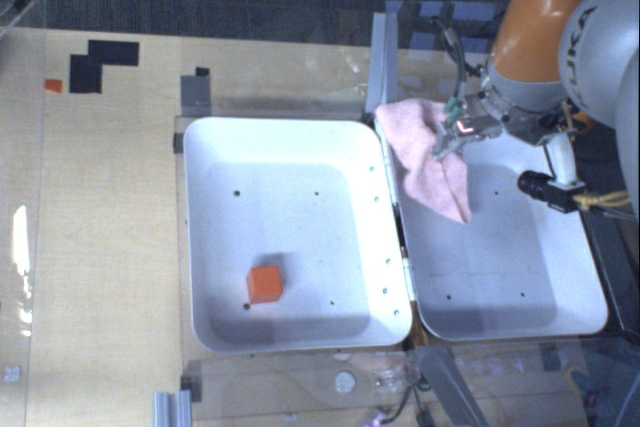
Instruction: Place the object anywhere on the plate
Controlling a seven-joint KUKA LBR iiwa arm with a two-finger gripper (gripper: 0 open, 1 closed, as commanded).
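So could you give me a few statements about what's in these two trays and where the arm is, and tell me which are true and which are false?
1. An orange block lies in the left tray. True.
2. A pink cloth drapes over the top left corner of the right tray. True.
3. The arm's gripper is above the left tray. False: it is at the upper part of the right tray, by the cloth.
4. The orange block rests on the pink cloth. False: they are apart, in different trays.
5. The orange block sits near the top edge of its tray. False: it is toward the bottom left.
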